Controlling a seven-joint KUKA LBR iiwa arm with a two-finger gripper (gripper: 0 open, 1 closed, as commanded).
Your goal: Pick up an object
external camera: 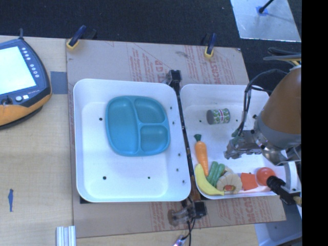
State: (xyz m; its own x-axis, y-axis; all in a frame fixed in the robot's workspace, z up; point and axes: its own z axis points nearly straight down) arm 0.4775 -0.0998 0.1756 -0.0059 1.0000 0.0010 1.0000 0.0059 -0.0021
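the grey arm [279,111], its bulk cut off at the right edge, hangs over the right bin [205,94] with its jaws [237,150] low and dark against the white floor; whether they are spread or pressed together cannot be told, and nothing is seen between them. just left of the jaws lies a carrot [201,155], with a banana [205,183], green pods [215,171] and a red tomato [265,176] toward the bin's near wall. a small can [218,116] lies beyond the jaws. the left bin [82,137] holds a blue divided plate [137,125]. a tablet [20,81], partly cropped, rests on the worktop [36,178].
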